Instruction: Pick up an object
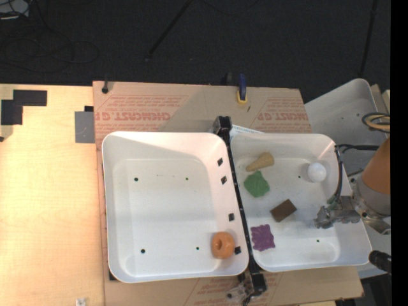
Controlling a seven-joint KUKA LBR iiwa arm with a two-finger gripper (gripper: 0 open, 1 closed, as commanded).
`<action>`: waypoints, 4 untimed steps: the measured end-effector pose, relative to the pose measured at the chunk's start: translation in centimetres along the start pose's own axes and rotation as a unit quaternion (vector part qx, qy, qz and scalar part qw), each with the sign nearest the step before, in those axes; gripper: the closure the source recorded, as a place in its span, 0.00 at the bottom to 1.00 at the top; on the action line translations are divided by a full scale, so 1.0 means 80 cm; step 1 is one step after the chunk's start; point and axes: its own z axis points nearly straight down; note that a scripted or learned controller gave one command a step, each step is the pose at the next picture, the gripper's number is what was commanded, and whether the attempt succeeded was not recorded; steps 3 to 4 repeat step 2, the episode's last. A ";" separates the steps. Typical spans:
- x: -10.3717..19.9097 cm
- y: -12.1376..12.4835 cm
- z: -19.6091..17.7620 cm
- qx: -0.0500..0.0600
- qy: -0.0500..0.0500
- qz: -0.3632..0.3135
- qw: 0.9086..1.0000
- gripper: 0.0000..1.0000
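The right bin [287, 263] holds a tan wedge [260, 162], a green lump [257, 185], a brown block [284, 210], a purple piece [262, 237] and a white ball [317, 171]. An orange ring-shaped object [223, 245] lies in the left bin [127, 171], near its front right corner. My gripper [326, 219] hangs low over the right side of the right bin, right of the brown block and below the white ball. It is small in the view, and I see nothing between its fingers.
Both bins rest on a cardboard sheet [191, 110] over a wooden bench [44, 203]. A black divider clip line [231, 190] runs between the bins. The arm's orange band [386, 167] is at the right edge.
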 end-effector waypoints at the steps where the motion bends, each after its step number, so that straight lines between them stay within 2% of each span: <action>1: 0.100 0.056 -0.080 -0.003 -0.002 -0.004 1.000 1.00; 2: 0.042 0.025 -0.003 0.000 -0.001 -0.002 1.000 1.00; 4: 0.042 0.025 -0.003 0.000 -0.001 -0.002 1.000 1.00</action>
